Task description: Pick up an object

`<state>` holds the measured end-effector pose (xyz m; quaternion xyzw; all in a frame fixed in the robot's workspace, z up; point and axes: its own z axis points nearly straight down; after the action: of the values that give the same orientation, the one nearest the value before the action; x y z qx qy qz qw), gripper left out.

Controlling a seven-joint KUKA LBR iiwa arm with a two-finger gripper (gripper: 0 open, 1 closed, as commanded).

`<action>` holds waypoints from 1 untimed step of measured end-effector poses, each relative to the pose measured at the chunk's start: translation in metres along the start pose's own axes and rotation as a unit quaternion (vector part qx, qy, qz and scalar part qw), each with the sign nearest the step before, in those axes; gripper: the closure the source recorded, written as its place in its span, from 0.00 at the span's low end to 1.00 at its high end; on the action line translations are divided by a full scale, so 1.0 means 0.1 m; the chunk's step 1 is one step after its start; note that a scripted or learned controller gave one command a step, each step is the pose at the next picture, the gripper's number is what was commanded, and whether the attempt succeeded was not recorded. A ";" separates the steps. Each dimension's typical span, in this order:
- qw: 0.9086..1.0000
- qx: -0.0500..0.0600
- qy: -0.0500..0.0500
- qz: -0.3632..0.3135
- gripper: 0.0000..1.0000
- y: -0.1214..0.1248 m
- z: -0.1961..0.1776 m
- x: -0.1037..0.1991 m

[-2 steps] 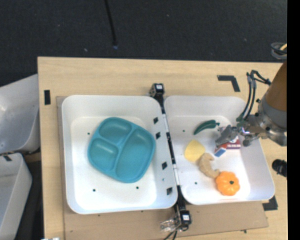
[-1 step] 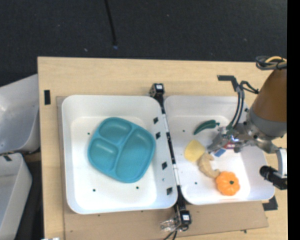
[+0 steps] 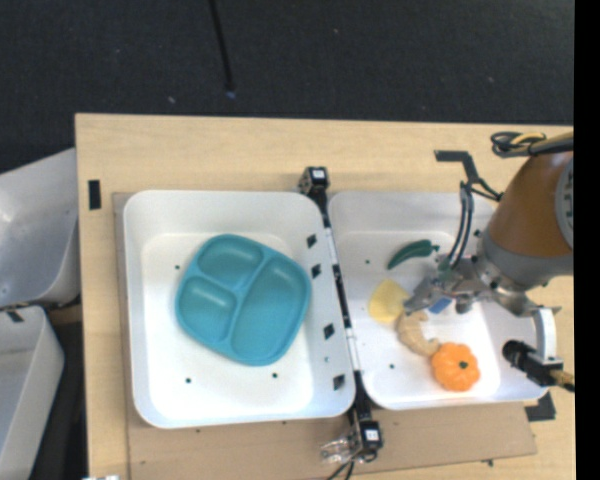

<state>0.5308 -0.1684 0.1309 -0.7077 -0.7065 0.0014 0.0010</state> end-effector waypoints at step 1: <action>1.000 -0.001 0.000 0.000 0.00 0.00 0.32 -0.01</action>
<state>0.5305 -0.1693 0.0991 -0.7080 -0.7062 0.0009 0.0005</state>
